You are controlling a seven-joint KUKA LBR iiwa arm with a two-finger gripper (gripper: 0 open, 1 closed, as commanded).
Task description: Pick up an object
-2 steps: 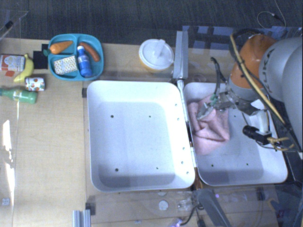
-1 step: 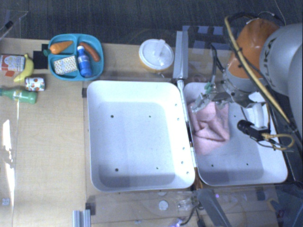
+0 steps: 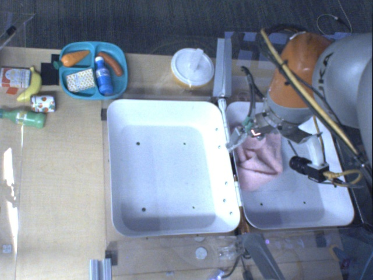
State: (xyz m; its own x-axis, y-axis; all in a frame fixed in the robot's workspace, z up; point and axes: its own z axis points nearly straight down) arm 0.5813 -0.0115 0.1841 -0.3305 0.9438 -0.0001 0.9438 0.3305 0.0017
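A pink cloth (image 3: pixel 259 161) was seen crumpled in the right bin (image 3: pixel 303 212), against its left wall and toward the back. The gripper (image 3: pixel 252 130) was positioned directly over the cloth's upper edge, at the end of the grey arm (image 3: pixel 344 69) with its orange band. How far the gripper was opened, and whether any cloth was caught in it, could not be told

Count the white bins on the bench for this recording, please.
2. The larger left bin sits mid-bench; the right bin adjoins it, holding a pink cloth under the gripper. The arm covers part of the right bin.
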